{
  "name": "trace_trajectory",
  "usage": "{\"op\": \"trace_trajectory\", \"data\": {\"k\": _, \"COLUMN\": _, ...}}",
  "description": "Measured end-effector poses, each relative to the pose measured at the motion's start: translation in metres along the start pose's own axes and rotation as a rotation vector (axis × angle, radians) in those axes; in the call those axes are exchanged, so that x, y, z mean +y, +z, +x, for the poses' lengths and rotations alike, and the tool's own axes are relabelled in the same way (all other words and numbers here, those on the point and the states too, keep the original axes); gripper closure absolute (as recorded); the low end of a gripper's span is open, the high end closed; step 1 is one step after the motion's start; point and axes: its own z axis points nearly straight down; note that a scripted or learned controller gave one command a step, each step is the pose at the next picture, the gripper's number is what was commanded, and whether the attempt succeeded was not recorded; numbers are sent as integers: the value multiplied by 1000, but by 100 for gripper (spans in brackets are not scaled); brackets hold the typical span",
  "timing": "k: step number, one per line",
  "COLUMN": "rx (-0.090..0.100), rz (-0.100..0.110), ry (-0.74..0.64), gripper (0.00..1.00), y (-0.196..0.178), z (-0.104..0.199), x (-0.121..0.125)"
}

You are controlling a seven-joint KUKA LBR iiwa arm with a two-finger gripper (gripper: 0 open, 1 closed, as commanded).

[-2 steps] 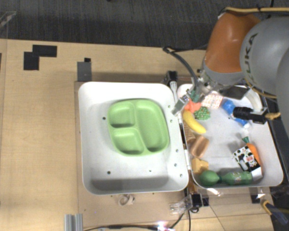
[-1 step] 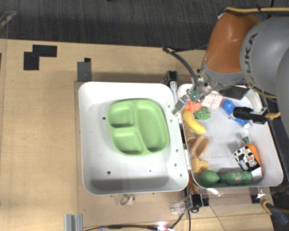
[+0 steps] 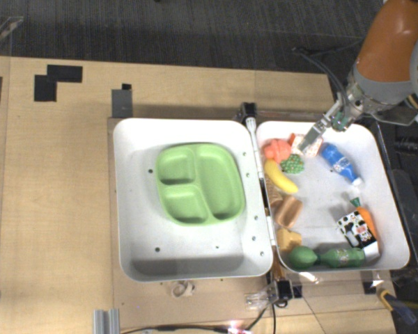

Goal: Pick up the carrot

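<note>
Where the arm reaches in from 2 o'clock, the gripper (image 3: 308, 143) hangs over the right bin (image 3: 386, 186); whether it is spread or pressed together cannot be told. Just beside it lie a knobbly green broccoli (image 3: 291, 163), a reddish lump (image 3: 276, 149) and a smooth curved banana (image 3: 280, 177). The carrot (image 3: 363, 218), a tapered orange shape, lies at 4 o'clock, partly hidden by a black-and-white carton (image 3: 354, 229), print unreadable. A glossy green compartment plate (image 3: 198, 183) sits in the left bin (image 3: 132, 186).
</note>
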Motion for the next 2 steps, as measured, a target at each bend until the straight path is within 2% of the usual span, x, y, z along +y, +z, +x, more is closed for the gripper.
{"op": "trace_trajectory", "data": {"k": 1, "rx": 10, "rz": 4, "ry": 315, "gripper": 0, "y": 15, "z": 78, "x": 26}}
{"op": "trace_trajectory", "data": {"k": 2, "rx": 8, "rz": 7, "ry": 489, "gripper": 0, "y": 59, "z": 30, "x": 27}}
